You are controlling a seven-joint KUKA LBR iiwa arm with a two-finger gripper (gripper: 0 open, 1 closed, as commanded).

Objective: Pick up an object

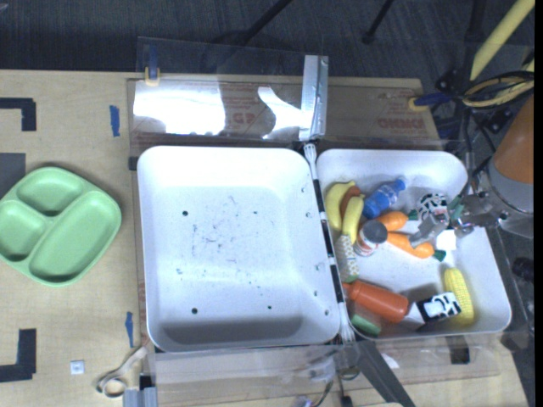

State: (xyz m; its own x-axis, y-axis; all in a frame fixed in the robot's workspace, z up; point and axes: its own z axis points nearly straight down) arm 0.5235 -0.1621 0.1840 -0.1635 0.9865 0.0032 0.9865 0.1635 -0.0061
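Note:
The right white bin holds several toys: a yellow banana, a blue bottle, an orange carrot, a black-and-white cow figure, a corn cob and a red-orange bottle. My gripper reaches in over the bin's right rim. It sits low, just right of the cow figure and above a second carrot. The orange-banded arm rises behind it at the right edge. I see no object lifted.
The left white bin lies beside the right one, with a ridge between them. A green divided plate rests on the wooden bench at far left. A clear plastic panel stands behind the bins. Cables and stands crowd the back right.

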